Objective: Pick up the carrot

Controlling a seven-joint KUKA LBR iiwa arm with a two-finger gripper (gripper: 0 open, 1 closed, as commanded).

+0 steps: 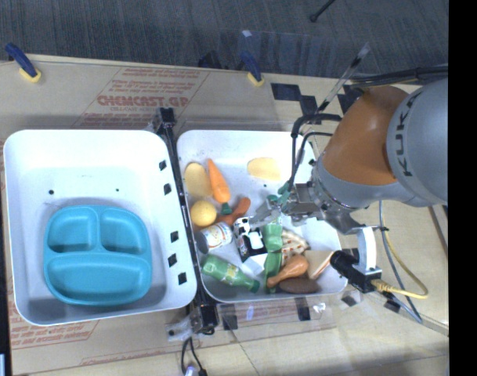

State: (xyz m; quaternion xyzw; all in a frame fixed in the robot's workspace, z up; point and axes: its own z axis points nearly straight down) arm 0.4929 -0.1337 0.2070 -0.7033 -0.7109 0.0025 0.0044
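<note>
- One slim orange carrot [218,180] lies in the right white bin [230,141], upper left of its clutter.
- The jaws [279,206] hover right of it, their spread impossible to tell.

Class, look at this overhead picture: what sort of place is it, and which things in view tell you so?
Probably a robotics lab bench set up for picking trials. A robot arm reaches over two white bins, one piled with toy food such as a carrot, and clamps hold the board down.
</note>
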